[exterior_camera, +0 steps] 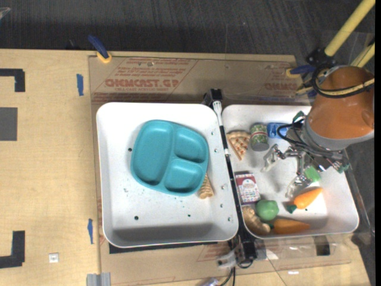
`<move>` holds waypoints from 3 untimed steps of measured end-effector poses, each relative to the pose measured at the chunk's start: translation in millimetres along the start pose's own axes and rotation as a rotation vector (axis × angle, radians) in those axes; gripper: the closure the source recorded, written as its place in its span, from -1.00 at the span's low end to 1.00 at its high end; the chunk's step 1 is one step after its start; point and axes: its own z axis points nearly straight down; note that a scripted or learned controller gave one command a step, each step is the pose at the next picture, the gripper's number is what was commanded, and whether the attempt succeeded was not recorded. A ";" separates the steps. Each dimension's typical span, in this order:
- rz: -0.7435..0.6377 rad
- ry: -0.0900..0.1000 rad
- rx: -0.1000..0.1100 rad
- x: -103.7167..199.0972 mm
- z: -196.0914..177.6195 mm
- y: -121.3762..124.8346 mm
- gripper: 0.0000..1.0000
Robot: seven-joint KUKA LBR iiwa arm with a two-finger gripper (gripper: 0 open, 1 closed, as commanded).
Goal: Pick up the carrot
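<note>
Camera view, carrot [308, 198]: lies tilted in the right bin [351, 210], toward 5 o'clock, green top at its lower left end; a second, longer orange piece [290, 224] lies just below it.
Camera view, my pincer [302, 170]: hangs just above the carrot, at its 12 o'clock; fingers apart, nothing between them.
Handling, judged: a light, stiff, smooth toy, likely slippery.
Hold point, judged: across the thick orange middle.
Neighbours: green ball [268, 209] at the carrot's 9 o'clock, well clear.

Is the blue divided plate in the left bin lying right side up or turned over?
Right side up. The blue divided plate shows its three hollow compartments facing upward, and it rests on the floor of the left bin.
</note>
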 end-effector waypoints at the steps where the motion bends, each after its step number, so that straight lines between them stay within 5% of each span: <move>1: -0.119 -0.011 0.011 72.0 24.5 9.6 -1.00; 2: -0.089 -0.008 0.016 65.9 24.0 19.4 -1.00; 3: 0.313 -0.012 0.006 81.3 24.8 -6.6 -1.00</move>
